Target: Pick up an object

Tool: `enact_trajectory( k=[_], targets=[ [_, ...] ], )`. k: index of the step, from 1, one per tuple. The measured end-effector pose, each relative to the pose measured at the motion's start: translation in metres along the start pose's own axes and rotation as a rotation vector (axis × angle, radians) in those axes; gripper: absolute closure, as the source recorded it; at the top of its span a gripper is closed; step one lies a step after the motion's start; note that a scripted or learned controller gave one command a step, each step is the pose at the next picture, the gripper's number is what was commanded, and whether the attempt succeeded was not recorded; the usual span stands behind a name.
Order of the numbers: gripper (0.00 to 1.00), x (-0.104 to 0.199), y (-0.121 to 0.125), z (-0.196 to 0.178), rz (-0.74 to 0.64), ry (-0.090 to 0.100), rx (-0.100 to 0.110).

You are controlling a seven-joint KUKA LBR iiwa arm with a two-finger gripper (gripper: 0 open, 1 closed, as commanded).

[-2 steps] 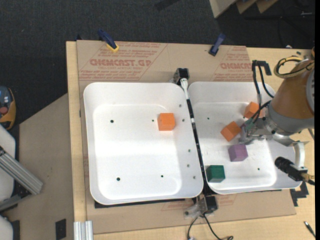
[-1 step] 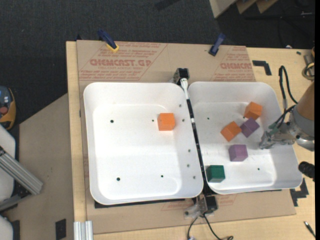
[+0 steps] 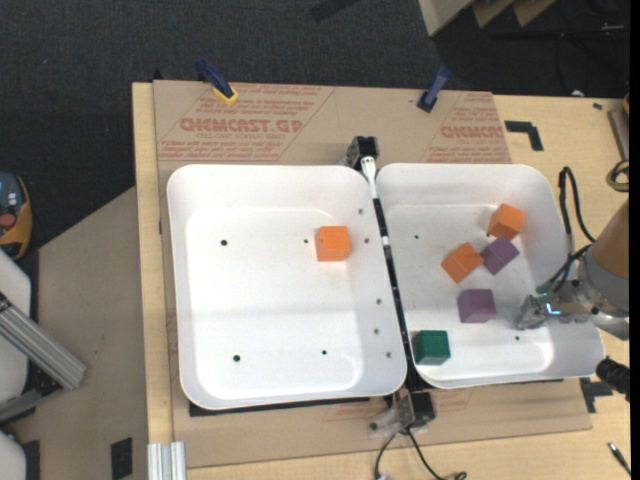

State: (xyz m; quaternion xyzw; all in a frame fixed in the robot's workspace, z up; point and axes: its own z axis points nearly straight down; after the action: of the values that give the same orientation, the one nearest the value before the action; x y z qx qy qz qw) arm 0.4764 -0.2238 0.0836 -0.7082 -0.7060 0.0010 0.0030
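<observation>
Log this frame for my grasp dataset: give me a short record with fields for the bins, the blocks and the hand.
left bin: one orange block, near its right wall
right bin: five blocks
orange blocks in right bin: one at upper right, one mid-bin
purple blocks: one beside the mid-bin orange, one lower down
green block: lower left corner of right bin
hand: low in right bin, right of the lower purple block
held: nothing seen in the hand
</observation>
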Motion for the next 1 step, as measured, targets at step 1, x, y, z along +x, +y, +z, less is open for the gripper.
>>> enact_trajectory(
  k=[1],
  targets=[
    [1.00,-0.0002,0.0027,-0.0114,-0.001,-0.004,-0.007]
  ],
)
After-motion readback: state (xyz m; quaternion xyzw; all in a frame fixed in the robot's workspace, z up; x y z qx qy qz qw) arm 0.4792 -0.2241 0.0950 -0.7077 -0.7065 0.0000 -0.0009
